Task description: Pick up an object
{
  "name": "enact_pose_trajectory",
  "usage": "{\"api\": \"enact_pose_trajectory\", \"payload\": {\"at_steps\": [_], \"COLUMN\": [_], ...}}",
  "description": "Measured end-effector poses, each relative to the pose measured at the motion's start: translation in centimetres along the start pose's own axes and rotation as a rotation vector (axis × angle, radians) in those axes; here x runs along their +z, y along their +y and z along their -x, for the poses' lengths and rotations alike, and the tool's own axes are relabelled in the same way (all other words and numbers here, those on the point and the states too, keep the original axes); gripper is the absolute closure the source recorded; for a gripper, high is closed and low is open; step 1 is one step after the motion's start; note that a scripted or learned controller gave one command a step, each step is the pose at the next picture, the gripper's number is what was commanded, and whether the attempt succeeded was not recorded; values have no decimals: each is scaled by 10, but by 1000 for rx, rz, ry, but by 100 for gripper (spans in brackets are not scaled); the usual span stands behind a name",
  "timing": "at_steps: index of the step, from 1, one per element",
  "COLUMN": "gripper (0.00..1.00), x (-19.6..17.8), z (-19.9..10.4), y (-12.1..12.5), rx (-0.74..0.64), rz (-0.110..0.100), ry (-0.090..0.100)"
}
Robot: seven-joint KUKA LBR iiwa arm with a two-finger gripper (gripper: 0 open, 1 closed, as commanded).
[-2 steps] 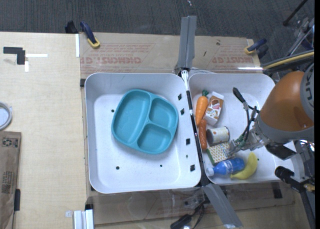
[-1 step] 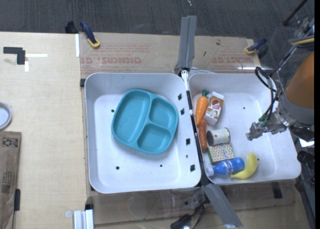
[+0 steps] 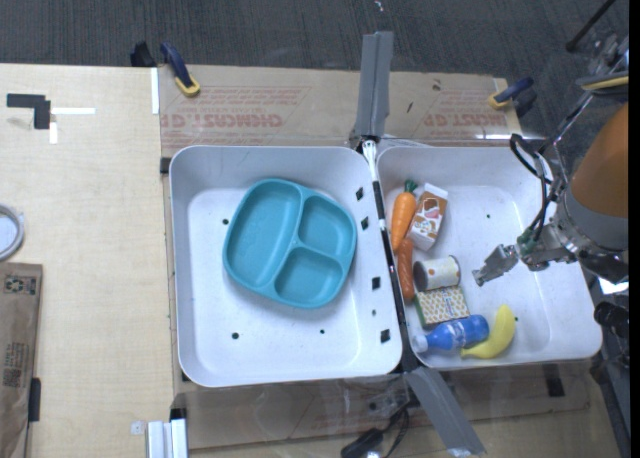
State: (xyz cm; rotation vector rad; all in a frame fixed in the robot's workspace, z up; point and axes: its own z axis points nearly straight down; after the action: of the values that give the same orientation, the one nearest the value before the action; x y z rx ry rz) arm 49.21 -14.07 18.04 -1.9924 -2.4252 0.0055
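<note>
Gripper over right bin, carrying nothing, no pick yet

Landmark is the right bin: left of it, in the other bin, a blue divided plate; along its left wall a carrot, a small carton, a tin can, a tan textured block, a blue bottle, a banana at its front; gripper hangs just right of the can, fingers look parted, nothing between them. Risk: items are packed tight, so closing could clip the neighbour or roll the can away
</note>
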Motion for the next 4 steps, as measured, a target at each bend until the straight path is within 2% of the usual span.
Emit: {"api": "enact_pose_trajectory", "payload": {"at_steps": [1,2,3,4], "gripper": [0,100,100,100], "x": [92,85,39,15], "z": [18,18,-29,47], "y": [-19,-19,61,101], "rx": [-6,-5,82,106], "rz": [0,-3,0,1], "ry": [1,3,0,-1]}}
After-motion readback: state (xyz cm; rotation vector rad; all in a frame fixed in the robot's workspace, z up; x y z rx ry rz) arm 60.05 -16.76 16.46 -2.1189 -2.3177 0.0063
